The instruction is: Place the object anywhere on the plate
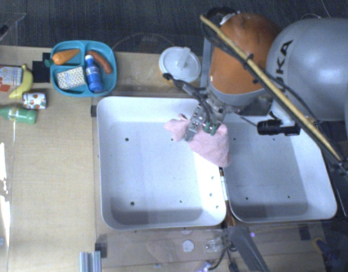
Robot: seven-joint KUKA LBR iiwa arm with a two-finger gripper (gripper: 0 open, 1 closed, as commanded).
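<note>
Barely started tbh: claw clenched on pink cloth mid-frame over the left bin, nowhere near the white plate up top.

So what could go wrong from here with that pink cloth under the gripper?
1. The pink cloth drapes over the wall between the left bin and the right bin, so it could snag there or slide off into either one.
2. The gripper is at the cloth's upper edge; a hold on soft fabric that near the edge may slip.
3. The blue plate already holds food items, leaving little room.
</note>
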